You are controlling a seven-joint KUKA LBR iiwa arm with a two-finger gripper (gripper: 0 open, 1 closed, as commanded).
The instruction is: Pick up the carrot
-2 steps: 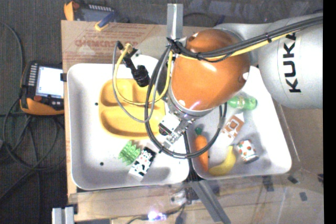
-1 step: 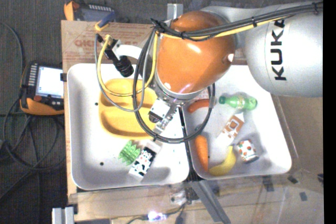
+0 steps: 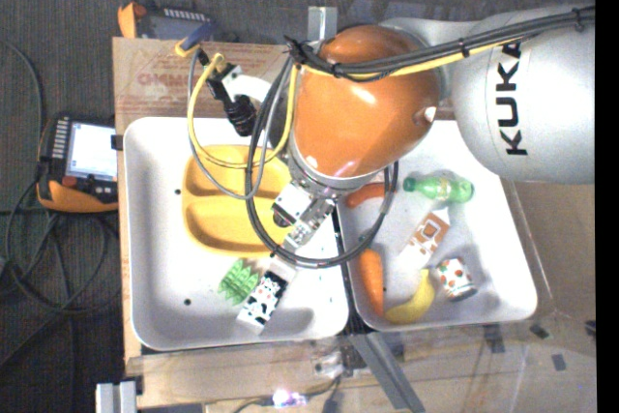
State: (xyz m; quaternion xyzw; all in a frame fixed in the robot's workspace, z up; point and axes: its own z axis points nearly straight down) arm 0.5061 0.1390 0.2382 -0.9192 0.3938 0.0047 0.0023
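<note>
Now the carrot (image 3: 371,274) is lying lengthwise in the right bin (image 3: 517,300), right of the gripper (image 3: 302,220) hanging over the dividing rims.

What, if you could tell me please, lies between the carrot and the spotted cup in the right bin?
In the camera view, the banana lies between the carrot and the spotted cup, low near the front wall of the right bin.

Carrot (image 3: 371,275): orange, tapered, lying flat
Place: right bin, near its left wall, just beside the banana
</note>
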